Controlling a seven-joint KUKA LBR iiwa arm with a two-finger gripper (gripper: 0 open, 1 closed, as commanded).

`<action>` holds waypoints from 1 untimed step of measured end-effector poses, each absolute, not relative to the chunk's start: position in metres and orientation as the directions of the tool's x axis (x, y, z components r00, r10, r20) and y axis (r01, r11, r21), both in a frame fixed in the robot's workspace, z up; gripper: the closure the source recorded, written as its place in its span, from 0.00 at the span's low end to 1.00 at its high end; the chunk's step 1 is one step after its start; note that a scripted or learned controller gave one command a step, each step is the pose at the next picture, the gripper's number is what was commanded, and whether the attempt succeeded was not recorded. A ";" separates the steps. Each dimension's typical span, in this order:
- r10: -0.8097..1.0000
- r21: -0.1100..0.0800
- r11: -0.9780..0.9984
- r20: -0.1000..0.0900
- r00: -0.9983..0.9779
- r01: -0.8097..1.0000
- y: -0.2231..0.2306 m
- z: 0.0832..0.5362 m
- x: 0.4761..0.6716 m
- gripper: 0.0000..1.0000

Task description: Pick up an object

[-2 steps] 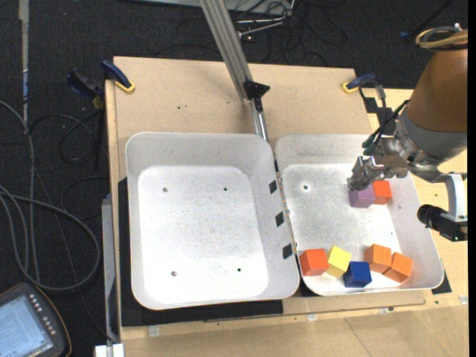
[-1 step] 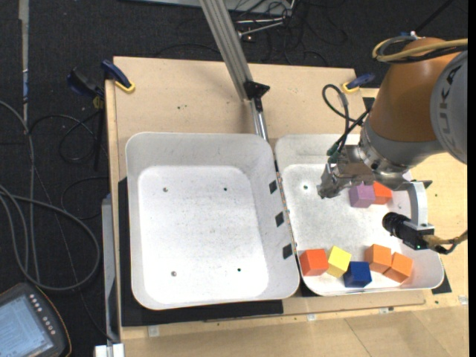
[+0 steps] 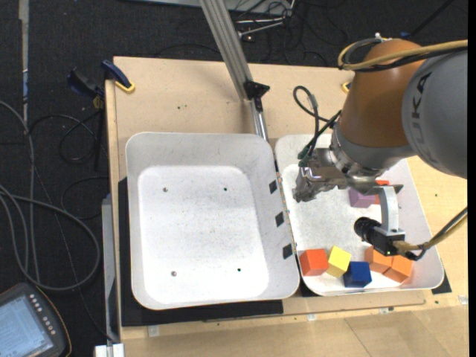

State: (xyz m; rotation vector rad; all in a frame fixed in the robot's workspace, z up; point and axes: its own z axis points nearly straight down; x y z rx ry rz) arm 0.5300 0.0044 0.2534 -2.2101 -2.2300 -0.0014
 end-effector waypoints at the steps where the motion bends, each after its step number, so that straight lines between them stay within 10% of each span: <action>1: 1.000 -0.001 0.008 0.001 -0.008 1.000 0.057 0.241 0.540 1.00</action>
